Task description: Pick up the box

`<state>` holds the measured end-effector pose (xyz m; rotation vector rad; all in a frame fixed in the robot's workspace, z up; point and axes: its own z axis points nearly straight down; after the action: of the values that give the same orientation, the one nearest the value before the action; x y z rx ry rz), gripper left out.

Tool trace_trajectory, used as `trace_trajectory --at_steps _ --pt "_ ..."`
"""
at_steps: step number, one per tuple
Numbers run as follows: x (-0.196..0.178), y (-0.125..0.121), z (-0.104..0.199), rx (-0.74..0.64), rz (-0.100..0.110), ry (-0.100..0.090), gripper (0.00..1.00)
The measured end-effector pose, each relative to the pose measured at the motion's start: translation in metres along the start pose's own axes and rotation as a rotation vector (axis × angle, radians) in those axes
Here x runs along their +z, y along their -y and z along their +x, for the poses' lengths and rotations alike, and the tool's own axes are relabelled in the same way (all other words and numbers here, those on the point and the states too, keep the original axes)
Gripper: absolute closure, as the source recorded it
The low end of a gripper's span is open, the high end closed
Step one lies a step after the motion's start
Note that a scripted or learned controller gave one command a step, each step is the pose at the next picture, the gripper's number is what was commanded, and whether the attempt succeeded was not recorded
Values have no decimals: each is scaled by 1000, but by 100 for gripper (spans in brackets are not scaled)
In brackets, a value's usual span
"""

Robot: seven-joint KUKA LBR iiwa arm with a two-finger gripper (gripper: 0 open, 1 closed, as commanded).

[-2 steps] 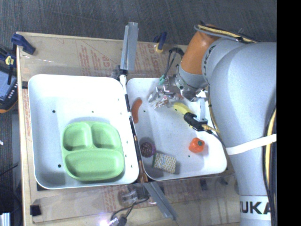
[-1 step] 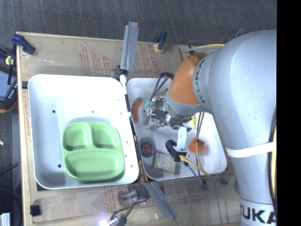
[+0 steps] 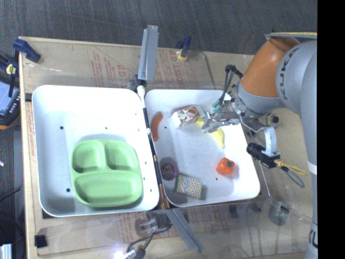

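The hand sits beside the box, half hiding a banana; grip unreadable.

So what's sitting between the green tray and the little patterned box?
In the camera view, the two bins' touching walls lie between the green three-part plastic tray and the small patterned box, then a dark purple round thing by the box.

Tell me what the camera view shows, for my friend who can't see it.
A grey and orange robot arm reaches into the right white bin, its gripper beside a small box, near toy foods. The left bin holds a green divided tray.
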<state>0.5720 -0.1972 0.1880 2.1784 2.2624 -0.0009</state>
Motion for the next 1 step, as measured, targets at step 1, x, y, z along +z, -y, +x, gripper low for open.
trace_trajectory --at_steps 1 --pt "0 0 0 0 0 0 0"
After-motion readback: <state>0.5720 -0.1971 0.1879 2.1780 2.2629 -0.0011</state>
